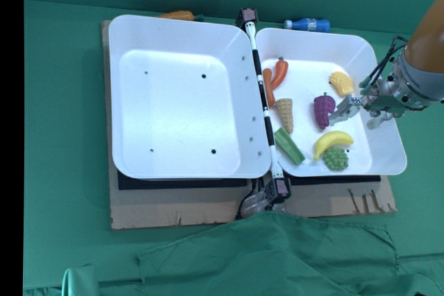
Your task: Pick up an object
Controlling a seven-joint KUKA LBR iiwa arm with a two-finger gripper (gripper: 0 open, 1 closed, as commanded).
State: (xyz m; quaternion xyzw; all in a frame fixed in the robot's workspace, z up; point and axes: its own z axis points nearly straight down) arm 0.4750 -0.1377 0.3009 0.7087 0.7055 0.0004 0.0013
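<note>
The right bin (378,69) holds several toy foods. A red chili (279,71) and an orange carrot (268,86) lie near the divider. Below them are a tan cone (285,114) and a green cucumber stick (289,146). A purple bunch of grapes (323,110) sits mid-bin, with a yellow piece (341,83) above it. A banana (333,142) and a green bunch (336,159) lie at the front. My gripper (361,116) hangs over the bin's right side, open, with nothing between its fingers. Its left finger (343,110) is just right of the purple grapes.
The left bin (125,149) is beside the right one, with a black-and-white divider bar (262,93) between them. A blue bottle (309,25) and an orange object (179,14) lie on the green cloth behind the bins. Crumpled green cloth (277,253) lies in front.
</note>
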